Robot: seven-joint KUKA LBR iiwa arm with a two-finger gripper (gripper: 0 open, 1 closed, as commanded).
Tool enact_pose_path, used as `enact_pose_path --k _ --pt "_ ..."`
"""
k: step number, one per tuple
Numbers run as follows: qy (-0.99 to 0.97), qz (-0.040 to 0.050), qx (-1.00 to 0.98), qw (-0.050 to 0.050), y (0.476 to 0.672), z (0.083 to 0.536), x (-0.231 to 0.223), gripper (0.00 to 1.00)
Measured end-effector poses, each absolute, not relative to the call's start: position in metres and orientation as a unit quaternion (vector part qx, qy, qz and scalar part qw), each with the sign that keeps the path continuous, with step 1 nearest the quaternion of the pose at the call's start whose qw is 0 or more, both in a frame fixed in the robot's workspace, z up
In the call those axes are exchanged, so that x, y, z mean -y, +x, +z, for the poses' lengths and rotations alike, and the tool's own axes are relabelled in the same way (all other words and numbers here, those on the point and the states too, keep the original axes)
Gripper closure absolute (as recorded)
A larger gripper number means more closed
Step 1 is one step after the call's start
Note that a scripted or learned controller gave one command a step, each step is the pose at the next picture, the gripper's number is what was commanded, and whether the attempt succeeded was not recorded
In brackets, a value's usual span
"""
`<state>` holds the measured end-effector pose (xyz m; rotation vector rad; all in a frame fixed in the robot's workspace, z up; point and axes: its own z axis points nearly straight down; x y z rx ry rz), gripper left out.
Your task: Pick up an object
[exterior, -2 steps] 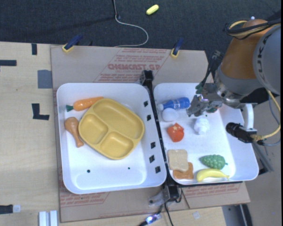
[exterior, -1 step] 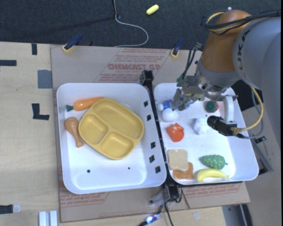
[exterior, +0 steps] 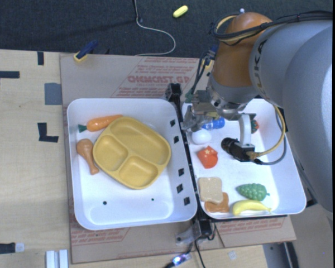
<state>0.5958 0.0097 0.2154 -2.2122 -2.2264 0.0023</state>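
My gripper (exterior: pixel 204 121) hangs low over the far left part of the right bin (exterior: pixel 285 175), under the orange band of the arm. Right beneath it lie a white egg-shaped object (exterior: pixel 201 136) and a blue piece (exterior: pixel 216 124). A red pepper-like toy (exterior: pixel 208 157) lies just in front of the egg. Nearer the front edge of that bin are a slice of toast (exterior: pixel 211 190), a green bumpy toy (exterior: pixel 252 191) and a yellow banana (exterior: pixel 250 207). The arm's body hides the bin's far side.
The left bin (exterior: pixel 81 205) holds a yellow divided plate (exterior: pixel 131 152), an orange carrot (exterior: pixel 103 123) and a brown drumstick (exterior: pixel 87 154). A black divider with clips (exterior: pixel 181 155) runs between the bins. A yellow item (exterior: pixel 180 11) and a cable lie on the dark floor behind.
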Motion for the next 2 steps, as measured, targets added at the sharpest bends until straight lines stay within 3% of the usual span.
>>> enact_pose_path --k 2 --pt "-0.705 0.0002 0.709 0.001 0.607 0.214 -0.096 1.0"
